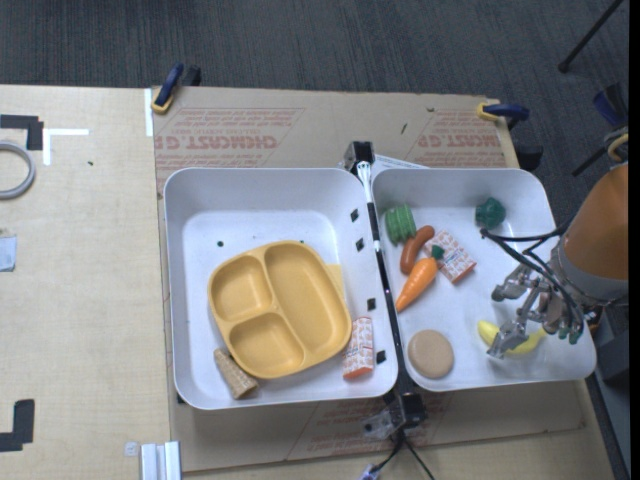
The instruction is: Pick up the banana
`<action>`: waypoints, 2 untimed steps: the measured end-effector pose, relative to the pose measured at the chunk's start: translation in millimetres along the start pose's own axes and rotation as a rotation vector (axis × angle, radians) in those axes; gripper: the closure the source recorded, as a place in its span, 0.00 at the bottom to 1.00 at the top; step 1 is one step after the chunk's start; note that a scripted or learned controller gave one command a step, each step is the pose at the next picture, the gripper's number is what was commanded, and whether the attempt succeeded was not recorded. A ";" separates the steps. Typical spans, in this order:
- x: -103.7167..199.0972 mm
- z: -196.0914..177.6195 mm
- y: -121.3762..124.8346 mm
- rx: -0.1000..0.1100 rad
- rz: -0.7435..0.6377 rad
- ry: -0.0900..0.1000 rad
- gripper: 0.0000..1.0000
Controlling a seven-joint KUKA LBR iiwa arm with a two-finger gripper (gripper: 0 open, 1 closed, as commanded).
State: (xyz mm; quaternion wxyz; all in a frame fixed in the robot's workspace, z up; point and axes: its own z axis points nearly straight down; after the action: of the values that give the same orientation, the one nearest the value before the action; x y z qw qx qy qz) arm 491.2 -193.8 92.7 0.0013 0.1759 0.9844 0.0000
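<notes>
Tool [520, 336] low in right bin [520, 193], right on the banana [505, 339]; can't tell finger state. Banana lies just under tool tip; round cookie [431, 353] to its left.

Both bins, left [190, 268] and right [530, 198], look like smooth white plastic with a slight sheen. The divided plate [278, 308] is matt yellow plastic. The surface [70, 298] seems to be pale wood or laminate, pretty flat and dull, with a printed brown cardboard sheet [250, 133] under the bins, rough paper look. The banana [512, 338], carrot [417, 283] and the other toy food come across as smooth moulded plastic, a bit glossy. The tool [522, 320] is bare shiny metal, with thin black rubbery cables [515, 243] running to it. The floor [320, 28] looks like dark grey carpet, coarse and matt.
</notes>
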 end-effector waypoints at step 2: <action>-102.0 0.1 60.0 0.000 0.159 -0.002 1.00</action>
State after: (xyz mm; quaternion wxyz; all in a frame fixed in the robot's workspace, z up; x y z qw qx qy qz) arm 607.6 -172.8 92.9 0.0022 0.2537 0.9673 0.0001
